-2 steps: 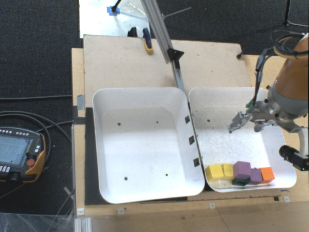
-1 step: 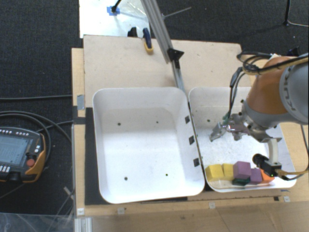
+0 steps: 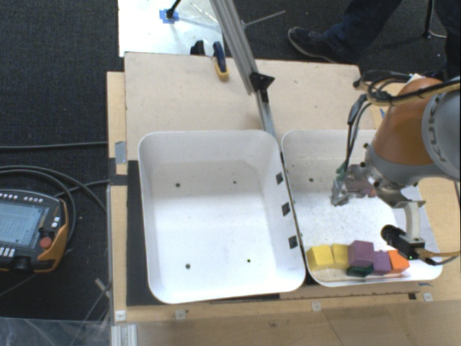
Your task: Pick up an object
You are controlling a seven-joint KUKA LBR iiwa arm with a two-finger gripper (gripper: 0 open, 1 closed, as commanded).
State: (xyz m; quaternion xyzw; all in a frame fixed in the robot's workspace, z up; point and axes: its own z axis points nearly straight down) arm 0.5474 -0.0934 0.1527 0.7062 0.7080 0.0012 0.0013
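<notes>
— Gripper [image 3: 344,193] hangs over the right bin [image 3: 317,146]; whether it's clenched, I cannot tell.

— The blocks?

— Huddled at the near rim: yellow block [image 3: 320,256], purple block [image 3: 361,251]. Probably light, soft foam. I'd pinch the yellow one's flat sides.

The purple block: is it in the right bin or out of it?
In: the purple block sits inside the right bin, at its near edge.

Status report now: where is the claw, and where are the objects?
Claw over right bin, mid-bin, nothing seen in it. Blocks bunched at near edge: yellow block, purple block, orange block. Left bin beside it.
</notes>
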